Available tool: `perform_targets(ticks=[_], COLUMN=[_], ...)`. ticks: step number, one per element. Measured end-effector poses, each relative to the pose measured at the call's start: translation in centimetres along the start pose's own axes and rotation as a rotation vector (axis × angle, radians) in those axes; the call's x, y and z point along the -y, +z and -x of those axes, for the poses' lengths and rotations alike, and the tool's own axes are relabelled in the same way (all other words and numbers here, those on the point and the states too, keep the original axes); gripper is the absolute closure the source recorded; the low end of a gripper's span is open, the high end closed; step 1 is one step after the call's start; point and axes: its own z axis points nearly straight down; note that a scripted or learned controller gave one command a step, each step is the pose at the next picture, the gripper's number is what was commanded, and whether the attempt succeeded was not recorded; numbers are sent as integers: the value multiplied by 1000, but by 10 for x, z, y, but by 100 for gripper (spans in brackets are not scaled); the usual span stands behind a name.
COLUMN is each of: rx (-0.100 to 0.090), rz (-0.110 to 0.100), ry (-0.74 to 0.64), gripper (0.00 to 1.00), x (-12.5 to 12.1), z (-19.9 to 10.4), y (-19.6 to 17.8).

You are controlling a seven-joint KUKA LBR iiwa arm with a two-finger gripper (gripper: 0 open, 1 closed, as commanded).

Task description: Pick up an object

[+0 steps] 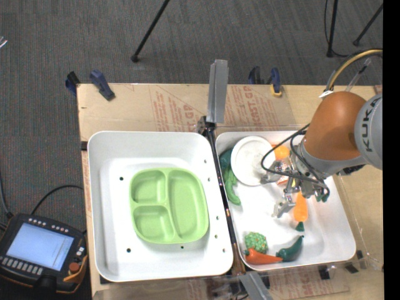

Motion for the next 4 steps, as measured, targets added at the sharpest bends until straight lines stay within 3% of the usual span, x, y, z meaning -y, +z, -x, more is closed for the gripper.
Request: perform_targets(ticks=[1,2,3,4], rx=[2,4,4,6], rz=[0,0,0,1], ry=[77,70,70,64], gripper=[0,100,0,100], x=[-4,-7,-7,-9], z=[-36,-34,-35,-33], y=[-2,-11,-11,-21])
